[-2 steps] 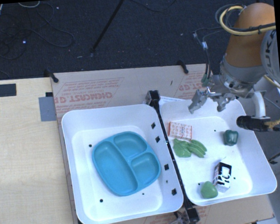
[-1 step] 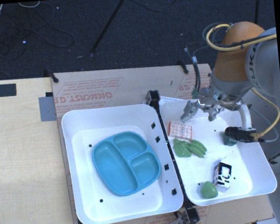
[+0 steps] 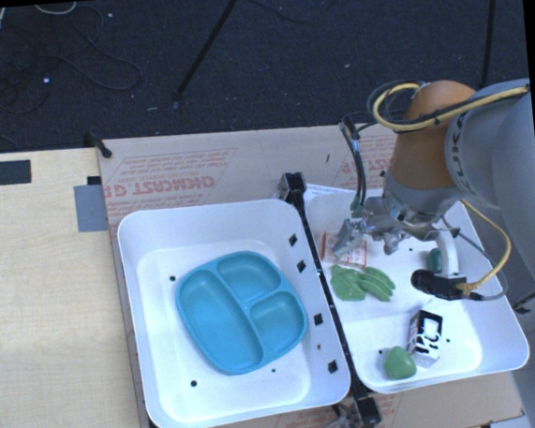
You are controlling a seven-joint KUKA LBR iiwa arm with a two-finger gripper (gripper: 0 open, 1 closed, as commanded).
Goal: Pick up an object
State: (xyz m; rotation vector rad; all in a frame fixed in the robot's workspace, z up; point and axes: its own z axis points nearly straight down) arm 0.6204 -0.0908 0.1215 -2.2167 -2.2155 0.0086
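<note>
The blue divided plate (image 3: 242,310) fills the left bin (image 3: 148,239). In the right bin (image 3: 492,347), the gripper (image 3: 368,236) hovers over green leafy pieces (image 3: 361,283) near the divider edge; whether it is open, I cannot tell. Thin leaves could slip free.
</note>
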